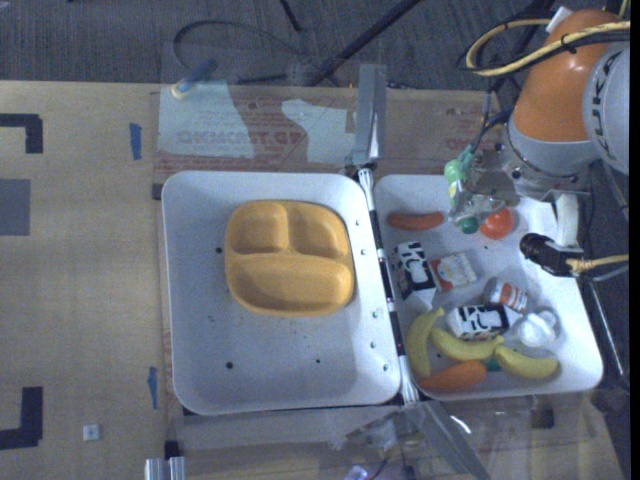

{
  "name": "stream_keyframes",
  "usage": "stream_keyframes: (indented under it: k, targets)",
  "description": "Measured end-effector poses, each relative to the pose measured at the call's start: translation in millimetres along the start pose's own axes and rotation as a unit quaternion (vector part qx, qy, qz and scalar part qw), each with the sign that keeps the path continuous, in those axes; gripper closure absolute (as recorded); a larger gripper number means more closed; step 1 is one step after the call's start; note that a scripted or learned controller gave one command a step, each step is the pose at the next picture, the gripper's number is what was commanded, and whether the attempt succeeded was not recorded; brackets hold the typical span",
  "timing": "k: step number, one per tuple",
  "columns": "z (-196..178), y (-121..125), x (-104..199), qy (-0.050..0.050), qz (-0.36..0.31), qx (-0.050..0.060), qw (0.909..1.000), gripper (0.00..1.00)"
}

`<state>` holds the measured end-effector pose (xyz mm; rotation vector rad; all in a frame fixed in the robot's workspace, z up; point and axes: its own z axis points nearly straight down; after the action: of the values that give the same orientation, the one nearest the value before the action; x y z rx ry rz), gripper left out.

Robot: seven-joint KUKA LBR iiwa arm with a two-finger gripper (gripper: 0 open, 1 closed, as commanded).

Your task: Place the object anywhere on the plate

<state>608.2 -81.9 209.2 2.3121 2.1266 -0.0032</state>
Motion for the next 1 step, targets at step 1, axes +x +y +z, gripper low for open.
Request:
stream_keyframes:
  k: [1]
  targets:
    - [-14.5,20.9,48.4,0.0,-0.088,-0.003,0.9961,1.0]
